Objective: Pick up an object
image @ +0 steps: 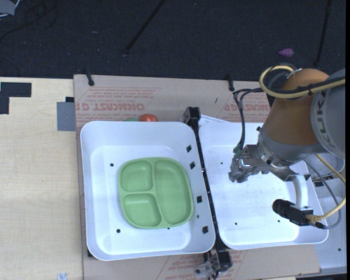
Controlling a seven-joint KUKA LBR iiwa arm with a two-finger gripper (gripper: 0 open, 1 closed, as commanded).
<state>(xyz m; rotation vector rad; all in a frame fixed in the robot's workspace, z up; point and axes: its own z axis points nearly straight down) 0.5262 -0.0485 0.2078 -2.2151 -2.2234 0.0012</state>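
Whether the claw (240, 171) is wide or narrow, I cannot tell; it should centre over the green plate (156, 192) rim before closing.

Divided plate (156, 192) in the left bin (99, 156); claw (240, 171) over the right bin (251, 226).

The arm (303, 115) runs off the picture at three o'clock, so its base cannot be seen. Its bulk covers the right bin's (251, 226) far corner at about two o'clock. The gripper (240, 169) is small and dark against the bin floor; whether anything sits in it cannot be told. A red-orange thing (147, 118) and a bit of green (130, 119) peep over the left bin's (99, 156) rim at twelve o'clock, mostly hidden.
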